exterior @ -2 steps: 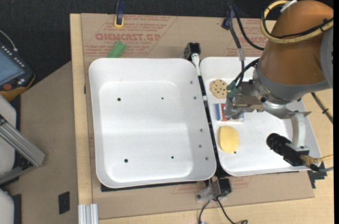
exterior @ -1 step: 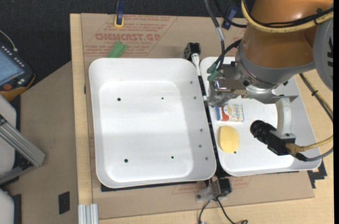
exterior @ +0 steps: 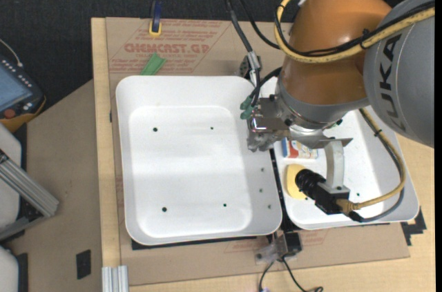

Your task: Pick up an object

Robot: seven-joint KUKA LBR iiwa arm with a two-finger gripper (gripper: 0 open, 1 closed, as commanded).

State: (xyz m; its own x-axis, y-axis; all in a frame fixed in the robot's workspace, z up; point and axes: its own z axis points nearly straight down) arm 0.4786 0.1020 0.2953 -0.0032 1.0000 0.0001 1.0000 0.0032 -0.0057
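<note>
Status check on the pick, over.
Arm over right bin, grasp unconfirmed. Yellow disc and red-blue packet lie in it. Arm blocks the view.

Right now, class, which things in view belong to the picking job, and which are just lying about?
Belong to the job:
- arm
- right bin
- pale yellow round piece
- red, white and blue item

Just lying about:
- green strip on the cardboard sheet
- blue and yellow clip
</note>
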